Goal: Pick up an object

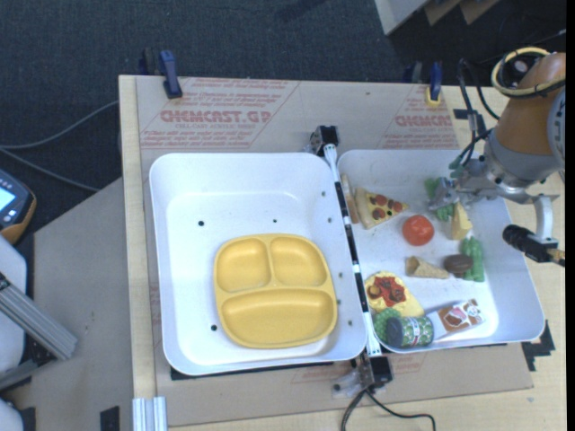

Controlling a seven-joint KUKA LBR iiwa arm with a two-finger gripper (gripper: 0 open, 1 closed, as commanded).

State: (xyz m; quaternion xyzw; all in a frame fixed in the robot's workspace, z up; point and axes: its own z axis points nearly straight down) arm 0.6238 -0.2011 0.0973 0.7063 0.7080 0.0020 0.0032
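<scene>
Well to the left of the gripper [452,197], lying flat in the left white bin [180,196]: a yellow three-compartment plate [274,290]. Far up and left of the tool, clipped on the far edge of the brown board printed CHEMCAST [216,115]: a blue clamp [167,68], with a second blue clamp [433,86] just beyond the tool. Farthest left of all: a black-and-orange device [13,206].
</scene>
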